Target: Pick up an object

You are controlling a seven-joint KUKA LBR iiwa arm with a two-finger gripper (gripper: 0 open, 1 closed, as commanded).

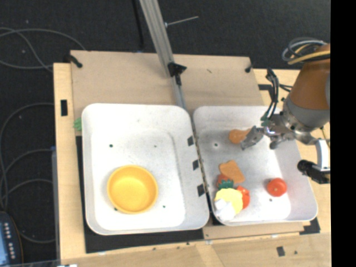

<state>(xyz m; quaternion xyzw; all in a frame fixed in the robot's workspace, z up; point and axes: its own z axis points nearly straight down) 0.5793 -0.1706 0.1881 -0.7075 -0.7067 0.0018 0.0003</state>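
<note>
Now | claw [262,139] spread wide, nothing between fingers | orange piece [239,135] just beside | right bin [303,204]

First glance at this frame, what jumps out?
The yellow bowl stands alone in the left bin, toward its near corner. The gripper hangs over the right bin, right beside an orange piece near that bin's far side. A cluster of small colourful items and a red ball lie along its near side.
</note>
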